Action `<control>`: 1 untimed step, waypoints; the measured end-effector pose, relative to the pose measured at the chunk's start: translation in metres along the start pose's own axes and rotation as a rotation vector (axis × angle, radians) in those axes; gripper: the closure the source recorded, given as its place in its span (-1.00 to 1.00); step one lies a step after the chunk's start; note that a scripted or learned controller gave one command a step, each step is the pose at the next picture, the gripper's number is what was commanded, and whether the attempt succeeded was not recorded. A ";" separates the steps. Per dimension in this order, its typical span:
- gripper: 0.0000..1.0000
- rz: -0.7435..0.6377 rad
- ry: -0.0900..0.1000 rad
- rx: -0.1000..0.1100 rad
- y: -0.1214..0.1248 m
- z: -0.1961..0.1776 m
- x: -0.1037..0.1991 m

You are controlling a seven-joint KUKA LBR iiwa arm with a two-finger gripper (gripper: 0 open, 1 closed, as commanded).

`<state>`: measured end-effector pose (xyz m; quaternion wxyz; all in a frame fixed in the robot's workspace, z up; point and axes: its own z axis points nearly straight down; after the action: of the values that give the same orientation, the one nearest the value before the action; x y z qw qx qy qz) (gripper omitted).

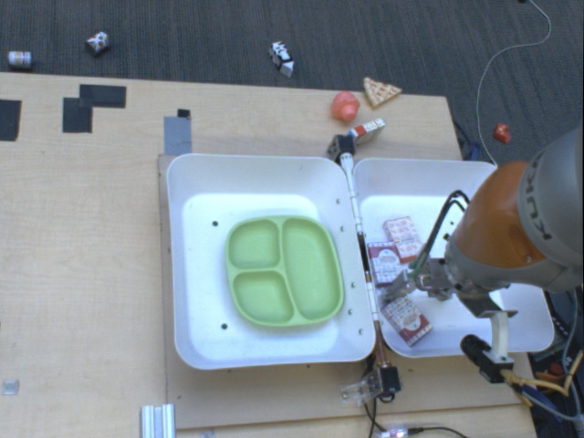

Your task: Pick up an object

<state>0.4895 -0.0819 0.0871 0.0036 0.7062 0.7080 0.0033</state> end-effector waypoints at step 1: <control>1.00 -0.001 -0.001 -0.006 0.002 -0.011 0.000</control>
<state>0.4916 -0.0821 0.0984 0.0063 0.7060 0.7082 0.0051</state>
